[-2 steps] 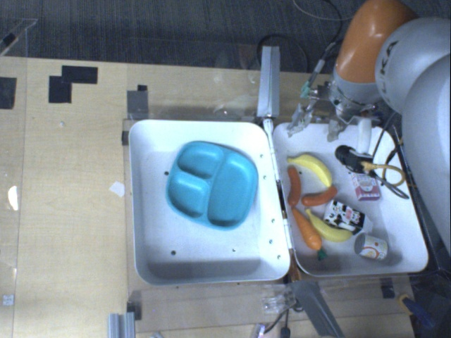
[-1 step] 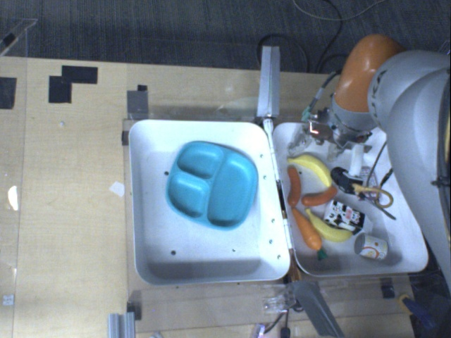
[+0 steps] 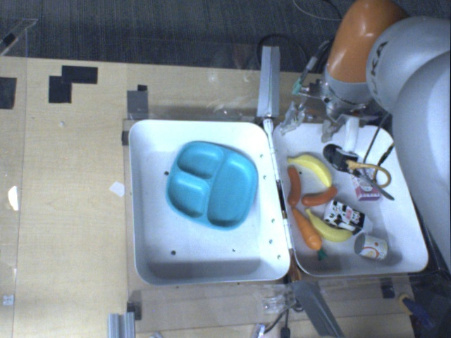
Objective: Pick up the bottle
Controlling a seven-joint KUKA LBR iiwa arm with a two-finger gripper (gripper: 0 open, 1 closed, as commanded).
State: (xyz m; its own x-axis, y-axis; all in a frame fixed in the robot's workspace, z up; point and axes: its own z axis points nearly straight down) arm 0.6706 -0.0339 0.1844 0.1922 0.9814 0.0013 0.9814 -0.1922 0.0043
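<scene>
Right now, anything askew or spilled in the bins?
Nothing spilled. The cup lies tipped on its side in the right bin, near its front corner. The rest there is a loose jumble: bananas, carrot, sausages. The blue tray sits flat in the left bin.

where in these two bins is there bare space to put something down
Left bin: bare floor all round the blue tray, widest along the near edge. Right bin: crowded with bananas, sausages, a carrot and a cup.
</scene>
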